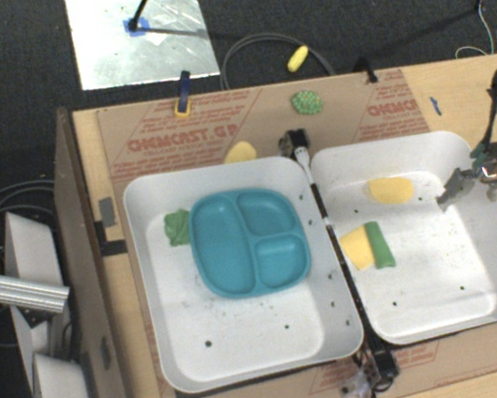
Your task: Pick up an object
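Observation:
In the right bin (494,293) lie a yellow oval piece (391,189), a yellow wedge (357,248) and a green stick (379,244) that touches the wedge's right side. My gripper (451,189) hangs over the bin's upper right part, just right of the oval piece and apart from it. Nothing shows in its grasp. The left bin (246,346) holds a teal divided plate (248,242) with a green leafy piece (177,227) at its left edge.
Behind the bins, on the cardboard, sit a yellow lump (240,153) and a green knobbly ball (307,102). A black clamp (296,144) stands at the bins' shared wall. A foil sheet (141,31) and cables lie on the floor beyond.

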You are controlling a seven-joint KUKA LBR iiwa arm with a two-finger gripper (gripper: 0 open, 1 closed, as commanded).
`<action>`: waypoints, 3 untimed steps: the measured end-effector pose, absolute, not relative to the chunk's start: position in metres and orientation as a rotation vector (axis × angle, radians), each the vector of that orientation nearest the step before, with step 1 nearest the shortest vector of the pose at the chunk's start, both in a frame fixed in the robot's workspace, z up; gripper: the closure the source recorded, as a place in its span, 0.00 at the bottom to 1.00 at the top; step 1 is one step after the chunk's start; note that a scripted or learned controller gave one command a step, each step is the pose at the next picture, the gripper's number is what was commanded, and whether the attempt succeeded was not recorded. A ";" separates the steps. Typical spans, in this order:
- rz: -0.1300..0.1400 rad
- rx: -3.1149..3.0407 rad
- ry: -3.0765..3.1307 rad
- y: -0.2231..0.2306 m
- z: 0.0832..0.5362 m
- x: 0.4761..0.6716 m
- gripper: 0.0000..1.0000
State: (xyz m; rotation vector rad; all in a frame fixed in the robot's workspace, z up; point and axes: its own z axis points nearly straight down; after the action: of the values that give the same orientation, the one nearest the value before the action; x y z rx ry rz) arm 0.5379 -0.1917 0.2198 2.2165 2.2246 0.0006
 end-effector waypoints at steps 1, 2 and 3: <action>0.002 2.212 2.236 -0.108 0.188 0.526 0.00; -0.004 2.221 2.228 -0.107 0.083 0.544 0.00; -0.002 2.224 2.221 -0.131 0.084 0.513 0.00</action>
State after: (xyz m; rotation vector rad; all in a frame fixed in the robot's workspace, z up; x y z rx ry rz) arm 0.5133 -0.1306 0.0838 2.2243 2.2215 -0.0025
